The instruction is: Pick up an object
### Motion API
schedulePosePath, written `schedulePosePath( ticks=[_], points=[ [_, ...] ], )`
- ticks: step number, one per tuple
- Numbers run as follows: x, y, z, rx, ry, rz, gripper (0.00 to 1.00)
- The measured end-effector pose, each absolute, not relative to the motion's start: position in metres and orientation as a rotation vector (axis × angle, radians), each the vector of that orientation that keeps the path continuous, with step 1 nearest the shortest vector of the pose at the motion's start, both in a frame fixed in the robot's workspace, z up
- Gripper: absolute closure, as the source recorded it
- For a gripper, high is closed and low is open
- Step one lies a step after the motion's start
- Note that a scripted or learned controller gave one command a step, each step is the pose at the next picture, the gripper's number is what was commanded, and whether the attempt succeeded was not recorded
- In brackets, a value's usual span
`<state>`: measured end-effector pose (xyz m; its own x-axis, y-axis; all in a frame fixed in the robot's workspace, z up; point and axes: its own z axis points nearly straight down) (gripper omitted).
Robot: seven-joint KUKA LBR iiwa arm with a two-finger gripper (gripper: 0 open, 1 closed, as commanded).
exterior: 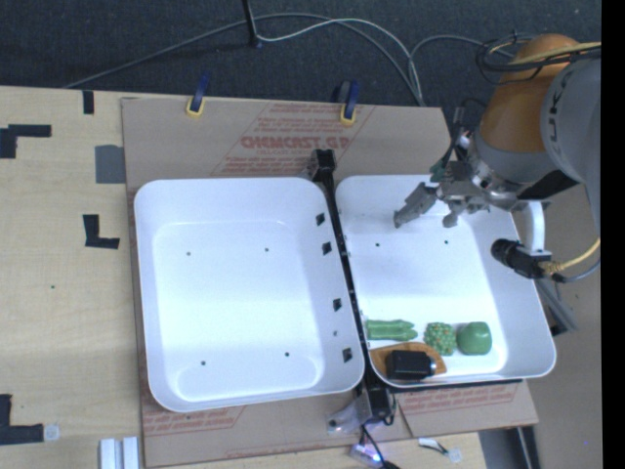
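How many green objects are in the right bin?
3, all along the near edge of the right bin: a long green piece at left, a bumpy green item in the middle, a smooth green item at right.

My arm runs off the right edge, so most of it is cut off. The black object covers the middle of the orange thing under it, w/ just the orange rim peeking out. The bumpy green item is too small to tell what it is. Bench bottom and left sides are cropped by the frame.
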<state>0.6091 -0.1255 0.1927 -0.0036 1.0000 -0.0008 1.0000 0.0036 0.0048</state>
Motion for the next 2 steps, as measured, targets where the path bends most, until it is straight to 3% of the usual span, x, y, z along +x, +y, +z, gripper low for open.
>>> schedulePosePath(
  ticks=[1,2],
  points=[
    [0.5078,-0.1274,0.1739,2.226,2.221,-0.003,0.0],
    [0.5093,-0.1265,0.1743,2.221,2.222,0.0,0.0]
  ],
)
